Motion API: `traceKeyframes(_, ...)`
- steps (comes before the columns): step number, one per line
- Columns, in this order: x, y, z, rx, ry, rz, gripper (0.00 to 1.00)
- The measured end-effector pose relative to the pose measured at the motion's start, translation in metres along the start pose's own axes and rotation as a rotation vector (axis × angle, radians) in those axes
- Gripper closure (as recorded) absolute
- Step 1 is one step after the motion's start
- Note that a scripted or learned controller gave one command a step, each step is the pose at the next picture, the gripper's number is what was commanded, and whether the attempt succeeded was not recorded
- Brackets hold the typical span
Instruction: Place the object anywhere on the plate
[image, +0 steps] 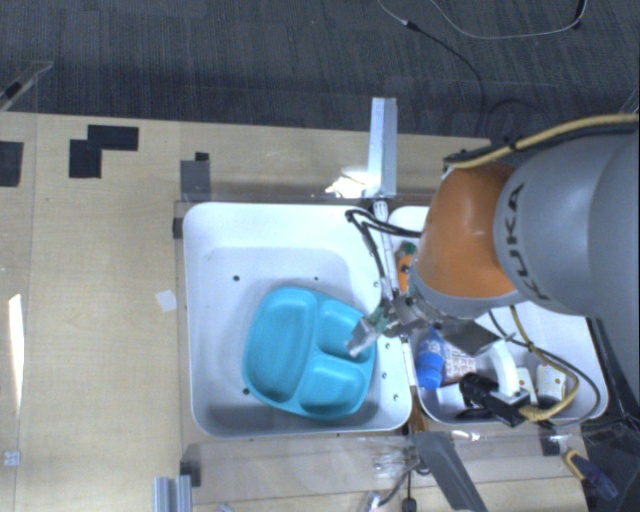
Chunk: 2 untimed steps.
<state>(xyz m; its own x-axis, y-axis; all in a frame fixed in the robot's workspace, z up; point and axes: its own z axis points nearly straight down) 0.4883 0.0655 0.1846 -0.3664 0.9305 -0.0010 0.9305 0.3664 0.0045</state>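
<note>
Hovering over the right edge of the blue divided plate (305, 350) in the left bin (215, 300), the gripper (362, 338) sits low, tip over the plate's right compartments. Can't tell its opening or whether it has hold of anything; view too small/blurred there. Task obj not identifiable, possibly at the tip, or among the clutter in the right bin (590, 400) w/ the blue bottle (430, 362). If carrying: lower straight down, release over a compartment floor, not the divider or rim, then lift vertically.
</note>
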Motion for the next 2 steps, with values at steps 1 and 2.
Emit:
traceKeyframes(1,-0.086,-0.033,-0.043,-0.004,-0.003,-0.095,0.00)
traceKeyframes(2,-0.086,-0.031,-0.053,-0.010,-0.007,-0.100,1.00)
